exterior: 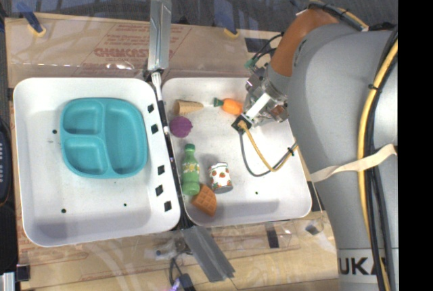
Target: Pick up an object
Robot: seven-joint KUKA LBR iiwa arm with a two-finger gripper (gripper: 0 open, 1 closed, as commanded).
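Near in the right bin (pixel 274 191) lay the waffle (pixel 205 202), green bottle (pixel 190 170) and small can (pixel 220 176); farther back, the purple ball (pixel 180 126), cone (pixel 189 106) and carrot (pixel 231 106). The gripper (pixel 256 88) hung just right of the carrot, and how wide it stood couldn't be told.

Bottle (pixel 190 170) beside can (pixel 220 177), maybe touching, right bin (pixel 274 181).

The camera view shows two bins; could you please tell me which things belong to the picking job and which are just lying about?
Likely for the job: gripper, the carrot nearest it, cone, purple ball, green bottle, small can, orange wedge, all in the right bin.
Just lying about: teal divided plate, in the left bin.
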